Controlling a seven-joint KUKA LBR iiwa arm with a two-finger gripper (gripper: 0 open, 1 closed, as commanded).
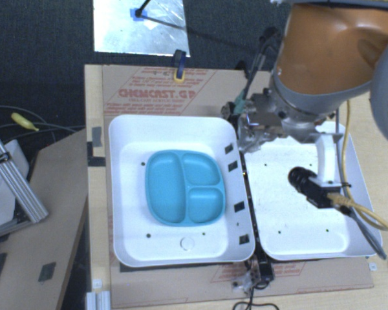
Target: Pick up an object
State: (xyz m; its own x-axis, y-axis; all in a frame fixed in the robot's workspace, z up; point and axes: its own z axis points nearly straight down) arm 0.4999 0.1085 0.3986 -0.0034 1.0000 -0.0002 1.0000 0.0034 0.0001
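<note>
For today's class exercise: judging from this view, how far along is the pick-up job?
Done: nothing looks lifted. The blue divided plate lies flat in the left bin. In hand: the arm reaches over the right bin, near its upper left corner. Left: grasping and raising an object.
</note>
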